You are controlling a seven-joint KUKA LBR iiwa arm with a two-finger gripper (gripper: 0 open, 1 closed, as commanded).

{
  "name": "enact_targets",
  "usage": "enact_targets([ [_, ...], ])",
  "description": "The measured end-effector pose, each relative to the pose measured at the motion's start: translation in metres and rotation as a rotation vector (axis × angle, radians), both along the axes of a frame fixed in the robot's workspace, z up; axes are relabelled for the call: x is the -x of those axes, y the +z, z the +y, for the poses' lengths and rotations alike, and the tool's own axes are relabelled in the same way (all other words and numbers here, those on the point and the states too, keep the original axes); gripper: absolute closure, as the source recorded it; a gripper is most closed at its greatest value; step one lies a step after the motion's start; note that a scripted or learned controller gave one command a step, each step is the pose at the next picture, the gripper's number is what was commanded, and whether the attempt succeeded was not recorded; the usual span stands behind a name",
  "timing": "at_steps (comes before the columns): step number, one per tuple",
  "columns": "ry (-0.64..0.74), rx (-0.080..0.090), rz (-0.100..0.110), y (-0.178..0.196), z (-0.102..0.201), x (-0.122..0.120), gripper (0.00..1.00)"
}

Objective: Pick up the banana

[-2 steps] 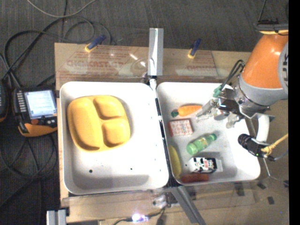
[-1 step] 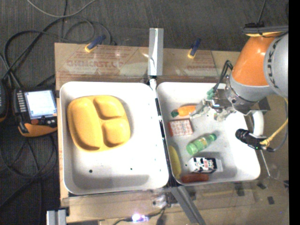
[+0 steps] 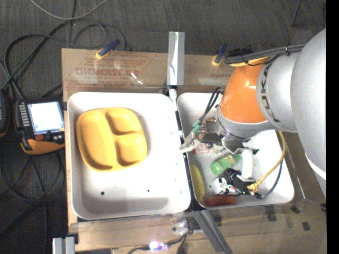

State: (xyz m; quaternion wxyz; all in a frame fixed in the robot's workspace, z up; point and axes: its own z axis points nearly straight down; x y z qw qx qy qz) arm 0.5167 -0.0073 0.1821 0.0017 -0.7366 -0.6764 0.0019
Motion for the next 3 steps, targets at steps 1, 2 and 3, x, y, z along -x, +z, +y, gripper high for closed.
enact_targets([
  [1,0.358,-0.001,-0.001,0.005,0.075,-0.031,0.00],
  [2,0.445,0.001,-0.015,-0.087,0.119,-0.068,0.00],
  [3,0.443,-0.003,-0.010,-0.079,0.119,-0.067,1.00],
])
